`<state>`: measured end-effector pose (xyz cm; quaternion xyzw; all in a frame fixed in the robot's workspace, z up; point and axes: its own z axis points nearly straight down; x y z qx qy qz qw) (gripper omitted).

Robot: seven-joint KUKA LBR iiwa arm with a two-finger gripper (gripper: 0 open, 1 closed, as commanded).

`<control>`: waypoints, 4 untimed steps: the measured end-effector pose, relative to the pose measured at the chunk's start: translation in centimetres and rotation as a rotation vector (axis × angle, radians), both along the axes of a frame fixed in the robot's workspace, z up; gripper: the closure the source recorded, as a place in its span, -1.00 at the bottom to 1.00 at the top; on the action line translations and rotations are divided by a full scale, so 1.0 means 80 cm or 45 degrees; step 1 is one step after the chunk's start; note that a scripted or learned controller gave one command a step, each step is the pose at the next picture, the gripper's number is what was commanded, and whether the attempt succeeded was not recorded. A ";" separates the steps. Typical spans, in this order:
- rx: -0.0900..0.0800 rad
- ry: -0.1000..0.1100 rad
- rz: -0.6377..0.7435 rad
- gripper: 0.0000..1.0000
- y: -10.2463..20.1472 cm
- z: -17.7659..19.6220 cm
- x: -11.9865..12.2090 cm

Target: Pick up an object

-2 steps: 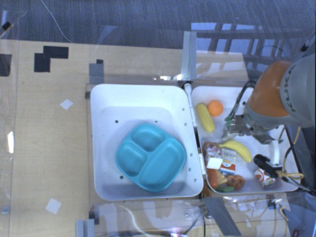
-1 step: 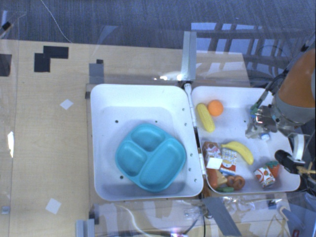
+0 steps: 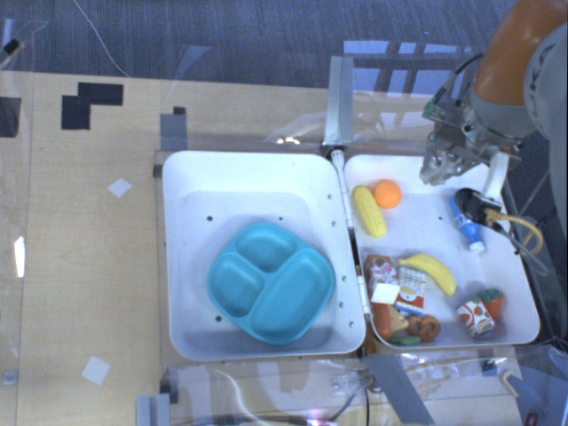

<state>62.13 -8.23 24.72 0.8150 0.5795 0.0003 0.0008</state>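
Right now I see my pincer (image 3: 441,169) hovering over the right bin's (image 3: 524,327) far edge, its grip unreadable from above, with the orange ball (image 3: 387,193) and corn cob (image 3: 369,211) lying just left of it.

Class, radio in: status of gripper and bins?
Gripper above right bin's far edge, holding nothing seen. Orange, corn, banana untouched. Path clear.

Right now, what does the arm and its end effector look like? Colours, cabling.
The arm is grey with a broad orange band above the wrist. Black cables loop along the wrist, past a small greenish board. The gripper below is bare grey metal, compact and blocky, with two short fingers. No readable markings.
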 end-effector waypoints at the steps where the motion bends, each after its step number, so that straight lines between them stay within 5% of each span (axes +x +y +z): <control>1: 0.000 0.001 0.000 -1.00 0.000 0.000 0.000; 2: 0.000 -0.002 -0.029 -1.00 0.020 0.069 0.020; 3: 0.000 0.003 -0.423 -1.00 0.032 -0.069 -0.013; 4: 0.001 0.002 -0.802 -1.00 0.025 -0.081 0.010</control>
